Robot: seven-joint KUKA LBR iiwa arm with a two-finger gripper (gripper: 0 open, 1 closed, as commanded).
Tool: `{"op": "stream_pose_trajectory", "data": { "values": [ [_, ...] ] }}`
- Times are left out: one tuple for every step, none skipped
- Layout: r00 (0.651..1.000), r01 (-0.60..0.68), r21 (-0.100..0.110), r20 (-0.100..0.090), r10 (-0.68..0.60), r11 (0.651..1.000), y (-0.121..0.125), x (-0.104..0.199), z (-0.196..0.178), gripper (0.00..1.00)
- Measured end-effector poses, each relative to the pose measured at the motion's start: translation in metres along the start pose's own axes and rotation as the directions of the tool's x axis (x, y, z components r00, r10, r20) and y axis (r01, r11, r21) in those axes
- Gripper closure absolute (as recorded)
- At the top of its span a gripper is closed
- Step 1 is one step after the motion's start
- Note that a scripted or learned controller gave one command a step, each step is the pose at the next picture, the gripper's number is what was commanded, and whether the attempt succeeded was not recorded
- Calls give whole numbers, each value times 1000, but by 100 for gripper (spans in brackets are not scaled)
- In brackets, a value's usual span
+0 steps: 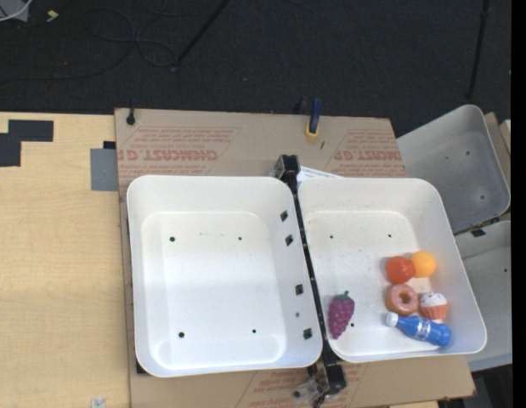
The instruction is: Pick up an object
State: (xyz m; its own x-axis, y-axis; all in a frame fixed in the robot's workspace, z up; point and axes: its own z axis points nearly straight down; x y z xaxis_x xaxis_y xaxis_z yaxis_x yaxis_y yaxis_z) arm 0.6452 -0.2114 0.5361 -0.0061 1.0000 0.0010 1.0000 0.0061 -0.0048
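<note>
Tabletop [50,253] of pale wood, carrying a cardboard sheet [212,147] under two shallow white bins with smooth, rounded, glossy walls. The left bin [148,219] and the right bin [432,206] touch along a clipped centre seam. All candidate objects lie in the right bin, clustered at its near right corner, apart from one nearer the seam.

Largest to smallest: a blue bottle [420,329], lying on its side, likely hard, light plastic and slippery; best taken across its narrow body. A glazed ring, the donut [403,298], probably stiff toy plastic; grip across the ring's outer edge. A bumpy purple cluster, the grapes [340,312], standing alone with free space on both sides, so likely the easiest target. A cupcake [433,306], touching donut and bottle. A red ball [398,269] and an orange ball [423,264], touching, round and apt to roll.

The claw's state cannot be judged here.
</note>
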Motion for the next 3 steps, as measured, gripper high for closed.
{"op": "stream_pose_trajectory", "data": {
  "values": [
    [1000,0,0,0,0,1000,0,0,0,100],
    [1000,-5,1,-1,5,1000,-1,16,0,100],
    [1000,-6,-1,1,6,1000,0,-2,0,100]
  ]
}}
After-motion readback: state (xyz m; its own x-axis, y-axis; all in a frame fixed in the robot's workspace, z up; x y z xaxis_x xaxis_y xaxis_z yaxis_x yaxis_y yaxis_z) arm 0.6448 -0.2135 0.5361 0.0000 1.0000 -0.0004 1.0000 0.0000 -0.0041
